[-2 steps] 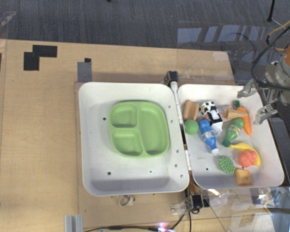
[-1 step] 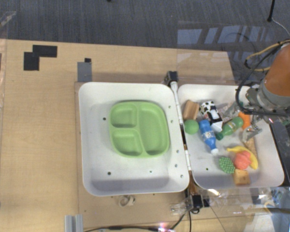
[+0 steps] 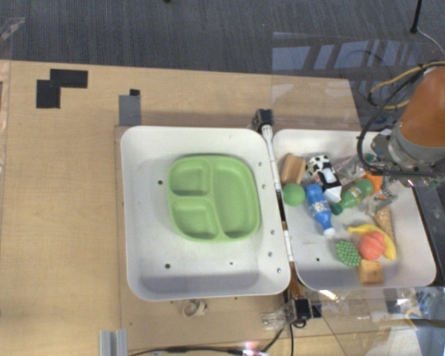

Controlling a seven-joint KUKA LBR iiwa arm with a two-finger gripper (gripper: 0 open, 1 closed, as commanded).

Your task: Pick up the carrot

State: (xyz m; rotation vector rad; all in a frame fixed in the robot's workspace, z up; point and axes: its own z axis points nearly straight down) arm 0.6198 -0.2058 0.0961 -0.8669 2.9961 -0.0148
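The carrot (image 3: 374, 180) shows as a small orange piece in the right bin (image 3: 423, 262), near its back right, mostly hidden under the arm's wrist. My gripper (image 3: 386, 192) hangs low over that spot, just right of the carrot and beside a green bottle (image 3: 354, 193). The grey wrist and its orange band (image 3: 434, 110) cover the gripper from above. I cannot tell whether it touches the carrot.
Crowding the right bin are a blue bottle (image 3: 319, 208), a green ball (image 3: 293, 193), a black-and-white toy (image 3: 323, 170), a brown piece (image 3: 291, 167), a banana (image 3: 369, 231), a red fruit (image 3: 371, 248) and a tan block (image 3: 371, 272). The left bin (image 3: 144, 273) holds a green divided plate (image 3: 211, 197).
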